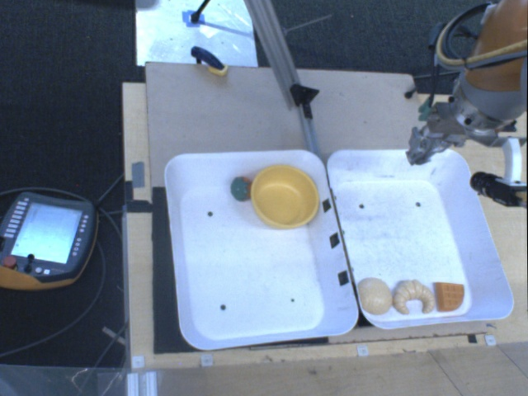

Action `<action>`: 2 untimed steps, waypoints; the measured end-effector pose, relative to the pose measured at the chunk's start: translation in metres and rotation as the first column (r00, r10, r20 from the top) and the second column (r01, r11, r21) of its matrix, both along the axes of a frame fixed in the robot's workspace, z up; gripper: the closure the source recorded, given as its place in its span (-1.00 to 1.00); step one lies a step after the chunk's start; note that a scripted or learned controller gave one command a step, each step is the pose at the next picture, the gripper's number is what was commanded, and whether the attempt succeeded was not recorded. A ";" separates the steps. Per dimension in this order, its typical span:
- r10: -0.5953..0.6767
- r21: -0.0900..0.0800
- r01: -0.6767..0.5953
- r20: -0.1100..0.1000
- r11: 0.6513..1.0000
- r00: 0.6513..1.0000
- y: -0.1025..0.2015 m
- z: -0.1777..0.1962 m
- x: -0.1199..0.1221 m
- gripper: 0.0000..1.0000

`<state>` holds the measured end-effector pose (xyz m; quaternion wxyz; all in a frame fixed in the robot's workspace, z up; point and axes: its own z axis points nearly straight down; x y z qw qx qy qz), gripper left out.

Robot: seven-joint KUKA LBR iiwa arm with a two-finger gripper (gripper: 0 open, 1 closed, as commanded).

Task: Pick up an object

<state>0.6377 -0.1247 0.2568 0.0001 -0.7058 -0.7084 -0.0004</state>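
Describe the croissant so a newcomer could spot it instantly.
Look at the right-hand white bin and go to its near edge, where three small food items sit in a row. The croissant is the middle one: pale, ridged and curved into an arch, between a smooth round bun and a flat orange-brown wedge.

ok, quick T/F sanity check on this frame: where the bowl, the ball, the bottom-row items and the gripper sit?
1. The yellow plastic bowl sits in the left white bin. True.
2. The small dark green ball lies in the right white bin. False: it is in the left bin, beside the bowl.
3. Three pale food-like items lie along the right bin's near edge. True.
4. The gripper is above the left bin. False: it is at the right bin's far edge.
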 end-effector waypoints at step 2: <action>0.000 0.000 0.000 0.001 1.000 1.000 0.089 -0.003 -0.036 1.00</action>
